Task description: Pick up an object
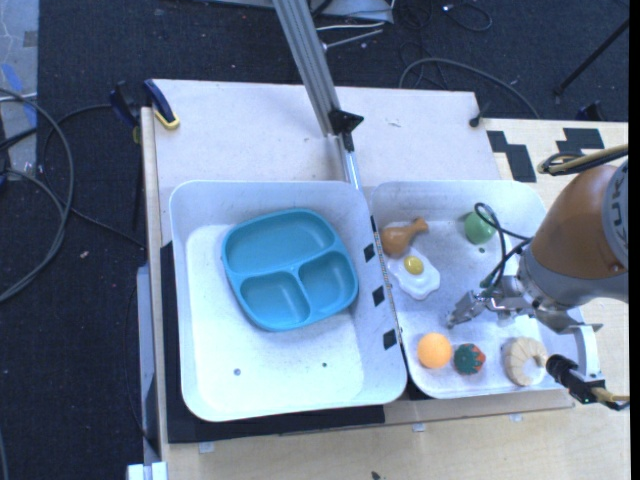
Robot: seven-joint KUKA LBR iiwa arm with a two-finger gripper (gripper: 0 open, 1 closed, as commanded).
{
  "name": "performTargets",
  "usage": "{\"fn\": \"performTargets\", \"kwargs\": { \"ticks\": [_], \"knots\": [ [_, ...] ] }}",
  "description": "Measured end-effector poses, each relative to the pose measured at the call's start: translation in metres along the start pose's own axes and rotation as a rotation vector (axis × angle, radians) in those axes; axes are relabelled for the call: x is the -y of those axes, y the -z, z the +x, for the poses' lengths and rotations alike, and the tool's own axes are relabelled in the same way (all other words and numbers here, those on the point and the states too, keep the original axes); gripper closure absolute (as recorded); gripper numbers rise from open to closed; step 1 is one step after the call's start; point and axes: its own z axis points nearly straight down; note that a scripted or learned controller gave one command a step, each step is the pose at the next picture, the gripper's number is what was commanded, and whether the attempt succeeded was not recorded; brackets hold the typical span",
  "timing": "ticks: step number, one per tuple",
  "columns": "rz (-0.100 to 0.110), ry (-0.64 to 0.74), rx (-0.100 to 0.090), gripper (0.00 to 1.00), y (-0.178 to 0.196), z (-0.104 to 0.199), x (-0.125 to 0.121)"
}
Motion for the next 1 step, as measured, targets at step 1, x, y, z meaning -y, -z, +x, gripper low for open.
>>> {"fn": "performTargets", "kwargs": {
  "ticks": [1],
  "knots": [
    [-0.005,-0.001,0.004,1.00,0.0114,-0.0016,-0.0015]
  ]
}}
